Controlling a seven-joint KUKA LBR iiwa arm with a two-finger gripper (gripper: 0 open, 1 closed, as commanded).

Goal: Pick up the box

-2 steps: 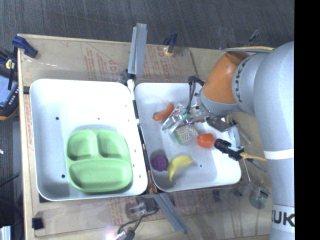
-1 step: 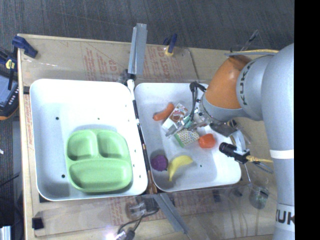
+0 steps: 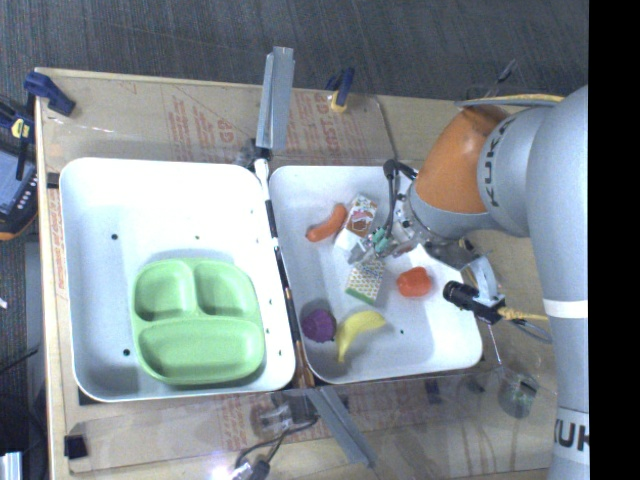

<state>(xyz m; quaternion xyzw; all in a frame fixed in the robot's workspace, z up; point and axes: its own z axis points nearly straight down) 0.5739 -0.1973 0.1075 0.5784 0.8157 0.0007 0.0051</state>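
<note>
The box [image 3: 366, 282], small with a green-and-white checked pattern, lies near the middle of the right bin [image 3: 455, 343]. My gripper [image 3: 381, 245] hangs directly above the box's upper end, very close to it or touching it. A second small carton [image 3: 361, 214] with red and white print sits just up-left of the gripper. The wrist hides the contact between gripper and box.
In the right bin, an orange carrot [image 3: 326, 223] lies at the upper left and a red tomato [image 3: 413, 282] just right of the box. A purple plum [image 3: 318, 324] and a yellow banana [image 3: 357, 330] lie at the front. The left bin [image 3: 90, 198] holds a green divided tray [image 3: 198, 320].
</note>
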